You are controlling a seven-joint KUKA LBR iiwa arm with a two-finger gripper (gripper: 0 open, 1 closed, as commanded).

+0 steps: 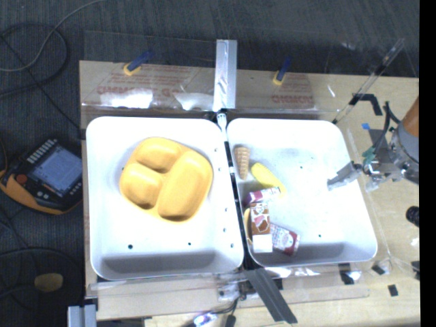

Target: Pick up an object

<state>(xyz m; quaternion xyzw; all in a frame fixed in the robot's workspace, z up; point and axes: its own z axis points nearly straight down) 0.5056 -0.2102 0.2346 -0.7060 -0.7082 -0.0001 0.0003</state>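
Observation:
The right bin [320, 142] holds a small group of objects along its left side. A tan ice-cream cone [242, 159] lies next to a yellow banana-shaped piece [267, 176]. Below them are a red and white carton [259, 218] and a red packet [285, 239]. In the left bin [102, 237] rests a large yellow lumpy bread-like object [165, 178]. My gripper [344, 176] hangs over the right bin's right edge, well apart from the objects, and nothing shows in it.
A clear plastic sheet with yellow clips [138, 62] lies behind the bins. An orange and black handheld pendant [44, 178] sits on the floor to the left. Cables and small fittings [371, 104] crowd the bench at the right.

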